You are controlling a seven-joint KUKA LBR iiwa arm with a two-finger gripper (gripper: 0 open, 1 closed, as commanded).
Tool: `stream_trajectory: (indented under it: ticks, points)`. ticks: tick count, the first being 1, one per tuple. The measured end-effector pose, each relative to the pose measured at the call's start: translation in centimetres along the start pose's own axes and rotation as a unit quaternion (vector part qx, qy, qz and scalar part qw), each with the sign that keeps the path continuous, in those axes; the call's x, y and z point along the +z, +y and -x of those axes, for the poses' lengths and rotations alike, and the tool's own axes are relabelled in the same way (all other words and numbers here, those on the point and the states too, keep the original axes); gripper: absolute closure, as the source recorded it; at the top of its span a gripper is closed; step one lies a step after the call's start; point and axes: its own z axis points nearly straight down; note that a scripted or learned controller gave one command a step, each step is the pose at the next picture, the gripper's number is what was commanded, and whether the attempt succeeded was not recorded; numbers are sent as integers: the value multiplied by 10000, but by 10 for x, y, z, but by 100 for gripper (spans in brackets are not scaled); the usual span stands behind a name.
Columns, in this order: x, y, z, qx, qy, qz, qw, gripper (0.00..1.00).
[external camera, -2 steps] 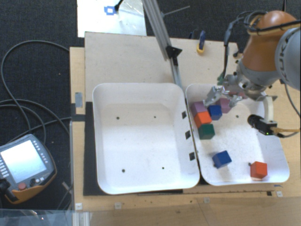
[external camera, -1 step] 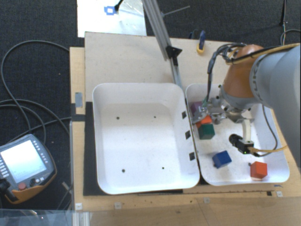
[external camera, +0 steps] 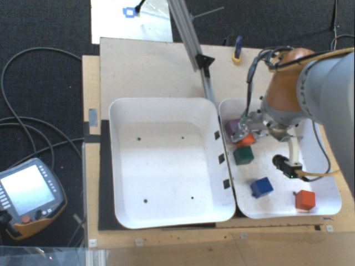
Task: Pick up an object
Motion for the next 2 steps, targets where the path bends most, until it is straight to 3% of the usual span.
stream_trajectory:
  ticks: [1, 2]
  points:
    - [-94, 30, -82, -45, 12, 37, 10000, 100]
    - [-88, -5, -148, -37, 15, -26, 10000, 100]
